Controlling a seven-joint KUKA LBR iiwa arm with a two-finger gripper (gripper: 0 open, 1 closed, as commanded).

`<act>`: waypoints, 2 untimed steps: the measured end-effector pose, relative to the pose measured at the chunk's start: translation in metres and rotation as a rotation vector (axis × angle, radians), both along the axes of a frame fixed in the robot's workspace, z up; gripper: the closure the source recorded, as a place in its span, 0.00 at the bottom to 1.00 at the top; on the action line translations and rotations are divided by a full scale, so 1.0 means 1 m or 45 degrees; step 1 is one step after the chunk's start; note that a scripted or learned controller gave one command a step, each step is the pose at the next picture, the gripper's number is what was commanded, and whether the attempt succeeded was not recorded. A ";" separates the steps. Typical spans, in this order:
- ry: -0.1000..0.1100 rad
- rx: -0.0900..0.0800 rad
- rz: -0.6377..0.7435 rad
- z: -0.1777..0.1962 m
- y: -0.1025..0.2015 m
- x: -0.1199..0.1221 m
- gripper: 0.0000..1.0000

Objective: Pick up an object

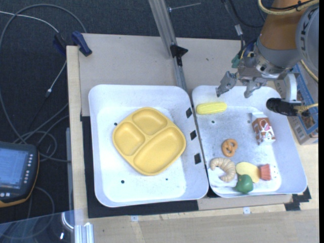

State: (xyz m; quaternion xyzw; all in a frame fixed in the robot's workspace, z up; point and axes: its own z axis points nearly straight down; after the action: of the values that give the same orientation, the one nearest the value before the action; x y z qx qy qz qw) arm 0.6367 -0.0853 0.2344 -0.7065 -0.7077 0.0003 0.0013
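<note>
Dark carpet is surrounding your table (126, 59), which is carrying two white bins.

You are looking, from the left, at a yellow divided plate (148, 140) sitting in the left bin (101, 135). You are seeing the right bin (288, 156) holding a corn cob (211, 108) at its top, a pretzel (229, 147), a croissant (224, 168), a green pepper (244, 184) and a small carton (263, 129). Your claw (238, 88) is hanging open above the bin's far rim, gripping nothing, just beyond the corn cob.
</note>
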 end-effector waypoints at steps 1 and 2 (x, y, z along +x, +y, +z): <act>0.000 0.000 0.000 0.000 0.000 0.000 0.00; 0.007 -0.001 -0.002 -0.062 -0.003 0.002 0.00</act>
State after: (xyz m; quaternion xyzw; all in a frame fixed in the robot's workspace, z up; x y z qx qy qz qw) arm 0.6382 -0.0883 0.1721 -0.7071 -0.7071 0.0024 0.0031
